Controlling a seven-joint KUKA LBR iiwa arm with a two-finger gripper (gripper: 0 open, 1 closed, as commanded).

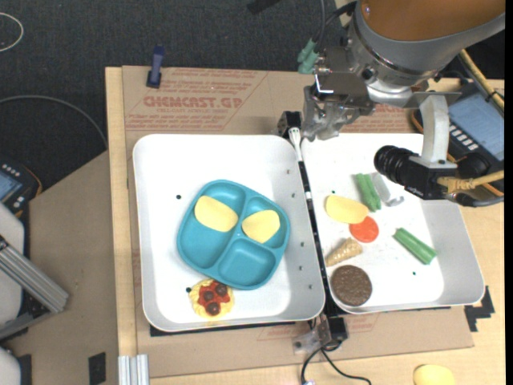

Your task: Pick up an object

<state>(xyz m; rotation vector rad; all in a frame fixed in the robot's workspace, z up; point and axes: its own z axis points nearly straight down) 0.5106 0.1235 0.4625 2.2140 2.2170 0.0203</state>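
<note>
My gripper (pixel 323 123) hangs high over the far left corner of the right bin (pixel 467 273), with nothing seen in it. Below it in that bin lie a yellow lemon-shaped piece (pixel 346 208), an orange disc (pixel 365 230), a green bean pair (pixel 368 190), a green stick (pixel 414 245), a tan ridged piece (pixel 342 252) and a round brown cookie (pixel 351 285). The left bin (pixel 145 215) holds a blue divided plate (pixel 231 251) with two yellow pieces (pixel 215 212) on it, and a small pizza slice (pixel 210 297) near its front edge.
A black cylindrical part (pixel 407 175) juts over the right bin's far right side, with a white bracket (pixel 437 131) above it. The bins meet along a central ridge (pixel 309 207). A blue clip (pixel 155 66) sits on the cardboard behind the left bin.
</note>
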